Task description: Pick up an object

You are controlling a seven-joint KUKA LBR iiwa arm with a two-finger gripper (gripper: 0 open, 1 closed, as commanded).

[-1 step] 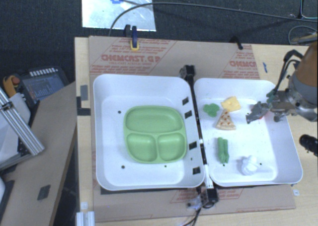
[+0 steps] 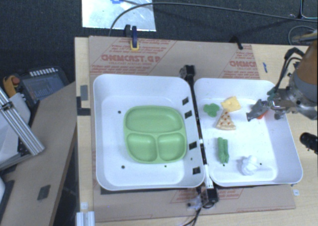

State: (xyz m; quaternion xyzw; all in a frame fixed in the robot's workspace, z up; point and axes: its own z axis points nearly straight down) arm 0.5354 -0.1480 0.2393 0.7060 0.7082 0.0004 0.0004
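1. Nearest the lens, at the lower edge of the camera view, the two white bins sit side by side on the bench, their shared seam running up the middle.
2. Task progress, as I judge it: nothing is lifted yet. Every small item lies on the floor of the right bin (image 2: 285,143), so reaching down, closing and lifting all remain to be done.
3. From the right, the gripper (image 2: 258,110) hangs over the upper right part of that bin, just beside the toys but apart from them. I cannot tell whether it is apart or together; nothing shows clamped in it.
4. Right bin contents: a yellow chunk (image 2: 230,103) and a green broccoli piece (image 2: 211,109) near the top, a pizza-like wedge (image 2: 225,121) just below them, a green bean-shaped toy (image 2: 222,150) lower down, and a white crumpled object (image 2: 248,165) near the front wall. Any of these could be the pick; the yellow chunk lies closest to the gripper.
5. Left bin (image 2: 107,96) holds a green divided plate (image 2: 154,133) with three compartments, nothing in them.
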